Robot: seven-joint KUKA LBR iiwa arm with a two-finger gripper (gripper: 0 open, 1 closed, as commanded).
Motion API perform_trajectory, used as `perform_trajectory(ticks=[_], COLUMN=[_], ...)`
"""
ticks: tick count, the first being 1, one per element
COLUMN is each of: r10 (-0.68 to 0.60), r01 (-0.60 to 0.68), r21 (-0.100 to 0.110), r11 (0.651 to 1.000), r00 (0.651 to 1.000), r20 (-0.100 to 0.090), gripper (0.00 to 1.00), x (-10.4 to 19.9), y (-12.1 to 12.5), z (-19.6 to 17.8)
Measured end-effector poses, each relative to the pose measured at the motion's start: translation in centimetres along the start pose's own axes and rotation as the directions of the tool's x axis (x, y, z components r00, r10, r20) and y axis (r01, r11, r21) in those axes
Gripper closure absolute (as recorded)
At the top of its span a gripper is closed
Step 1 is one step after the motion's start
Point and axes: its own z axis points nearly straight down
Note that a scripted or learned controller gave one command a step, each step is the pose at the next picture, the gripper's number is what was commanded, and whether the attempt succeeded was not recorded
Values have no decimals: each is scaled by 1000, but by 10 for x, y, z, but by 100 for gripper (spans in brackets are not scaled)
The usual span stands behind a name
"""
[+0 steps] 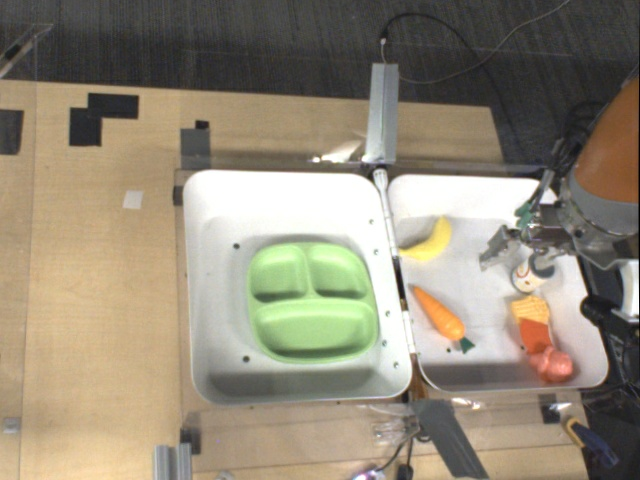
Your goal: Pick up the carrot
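Note:
The carrot (439, 313) is orange with a green stem end. It lies on the floor of the right bin (470, 370), near that bin's left wall, slanting down to the right. My gripper (513, 259) hangs over the right half of the same bin, up and to the right of the carrot and well apart from it. Its fingers are spread open with nothing between them. The grey arm with its orange band (612, 158) comes in from the right edge.
A yellow banana (427, 241) lies above the carrot by the divider. A yellow-orange wedge (531, 312), a red piece (535, 336) and a pink item (553, 365) sit in the bin's lower right corner. The left bin (205, 268) holds a green divided plate (310, 301).

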Motion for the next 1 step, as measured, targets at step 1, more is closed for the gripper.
perform_trajectory(ticks=[1], r10=[-376], r01=[376], r21=[-1], r11=[927], r00=[927], r20=[0], gripper=[0], x=[37], y=[-14], z=[86])
